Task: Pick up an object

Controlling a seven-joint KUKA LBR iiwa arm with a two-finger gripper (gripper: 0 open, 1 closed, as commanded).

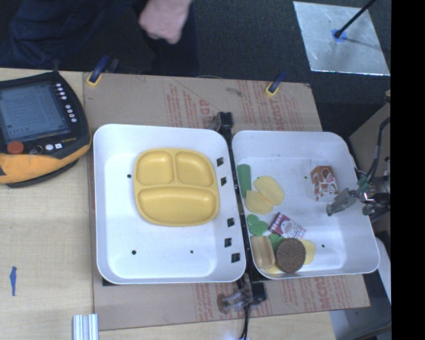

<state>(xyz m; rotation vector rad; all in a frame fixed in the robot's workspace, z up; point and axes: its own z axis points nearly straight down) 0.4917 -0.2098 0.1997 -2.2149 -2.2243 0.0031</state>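
The gripper (340, 202) sits at the right rim of the right bin (345, 255), low over the white floor, with the rest of the arm cut off by the picture's edge. Whether it is released or clenched cannot be told (it is small and blurred here), and nothing can be seen held in it.

Just up and to the left of it lies a small red and white packet (323, 182), apart from the gripper, on the bin floor. Further left, along the bin's left side, the other pieces crowd together: a green stick (244, 177) lying upright along the wall, two pale yellow slices (263, 194) touching each other beside it, and below them a green piece (257, 225) partly under a red and white wrapper (286, 226). At the bin's lower left corner a tan bun (262, 251) lies against a dark brown round cookie (290, 255), with a bit of yellow (307, 252) showing at the cookie's right edge.

The left bin (116, 252) holds a yellow divided plate (176, 186) with three compartments (two small above, one long below).

Both bins rest on a cardboard sheet (199, 93) spread over the wooden bench (40, 265). At the far left a control pendant (36, 126) with a screen lies on the bench, and a person's hand (165, 20) shows at the top.
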